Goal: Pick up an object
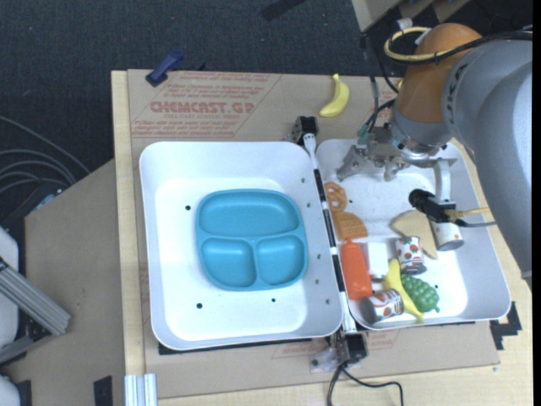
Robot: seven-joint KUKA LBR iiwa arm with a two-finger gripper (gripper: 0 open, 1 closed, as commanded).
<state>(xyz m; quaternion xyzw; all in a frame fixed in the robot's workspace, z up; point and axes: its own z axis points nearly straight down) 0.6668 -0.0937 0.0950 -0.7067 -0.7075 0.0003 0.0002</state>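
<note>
Over the far end of the right bin [473, 307] my gripper [378, 161] hangs low above bare white floor, and I cannot tell from this slant how it is set, so I claim no hold on anything. Nothing shows in its grasp.

My pick has to come from the cluster toward the near end of that bin. Closest to me is the pretzel [336, 196], lying against the left wall just beside the gripper; next along the wall come a tan bread-like piece [348, 225] and then the orange carrot-like stick [356, 269]. Farther off sit a small red-and-white can [410, 254], a yellow banana [397, 284] touching a green bumpy vegetable [420, 294], and another red-and-white piece [386, 304] at the near corner.

To do this well I judge I should choose something standing apart from the wall — the can looks the cleanest target, with room on both sides. The pretzel is flat and crowds the wall, so a finger may jam there. I should centre over the chosen item before descending — and come straight down, not at a drag.
</note>
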